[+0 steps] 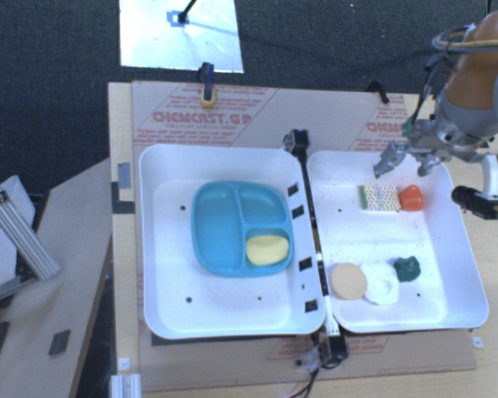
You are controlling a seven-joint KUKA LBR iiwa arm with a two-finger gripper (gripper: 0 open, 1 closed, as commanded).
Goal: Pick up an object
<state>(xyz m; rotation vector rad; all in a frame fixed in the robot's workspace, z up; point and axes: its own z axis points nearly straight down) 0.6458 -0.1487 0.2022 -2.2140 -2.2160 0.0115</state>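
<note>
The gripper (408, 163) hung above the far edge of the right bin (460, 293), its two fingers spread apart with nothing between them; one fingertip (382, 169) pointed toward the bin's far left part, the other sat nearer the arm (481, 65). Just below it lay a patterned block (380, 197), touching an orange piece (411, 197) on its right; neither was touched by the gripper. Nearer the front lay a tan disc (348, 281), a white ring (382, 287) beside it and a green piece (407, 268) just right of that. The left bin (161, 305) held a blue tray (219, 230); a yellow item (267, 249) sat in its front right compartment.
</note>
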